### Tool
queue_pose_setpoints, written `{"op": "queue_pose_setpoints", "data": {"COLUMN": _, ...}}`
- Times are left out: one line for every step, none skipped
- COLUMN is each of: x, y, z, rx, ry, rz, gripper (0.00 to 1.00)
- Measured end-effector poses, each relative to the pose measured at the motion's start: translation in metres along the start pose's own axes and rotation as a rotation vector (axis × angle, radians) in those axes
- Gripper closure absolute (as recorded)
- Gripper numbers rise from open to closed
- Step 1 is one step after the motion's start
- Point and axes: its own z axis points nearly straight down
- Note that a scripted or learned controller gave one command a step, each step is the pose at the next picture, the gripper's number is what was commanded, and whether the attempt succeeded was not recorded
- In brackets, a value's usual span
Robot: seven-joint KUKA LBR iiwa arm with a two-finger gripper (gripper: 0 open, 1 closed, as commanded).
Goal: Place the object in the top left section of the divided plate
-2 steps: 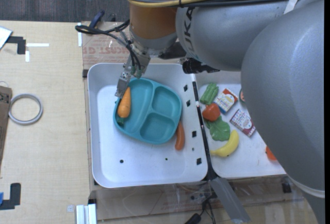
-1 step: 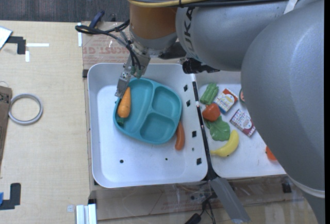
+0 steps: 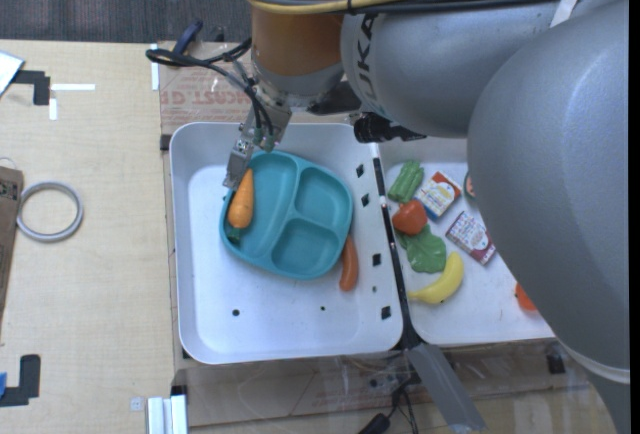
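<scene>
Carrot [image 3: 240,200] | on divided plate [image 3: 300,222] left edge | fingers [image 3: 240,162] touching its top

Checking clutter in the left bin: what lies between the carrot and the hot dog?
In the camera view, the teal divided plate lies between them: the carrot rests on its left side, and the hot dog lies just off its right edge, on the bin floor.

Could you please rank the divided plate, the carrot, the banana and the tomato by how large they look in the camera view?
1. divided plate
2. carrot and banana: about alike in length, so I won't rank them
3. tomato
</scene>
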Motion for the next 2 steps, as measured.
{"op": "queue_pose_setpoints", "data": {"x": 0.0000, "y": 0.0000, "z": 0.0000, "rx": 0.000, "ry": 0.000, "rz": 0.000, "gripper": 0.00}}
{"op": "queue_pose_setpoints", "data": {"x": 0.0000, "y": 0.0000, "z": 0.0000, "rx": 0.000, "ry": 0.000, "rz": 0.000, "gripper": 0.00}}
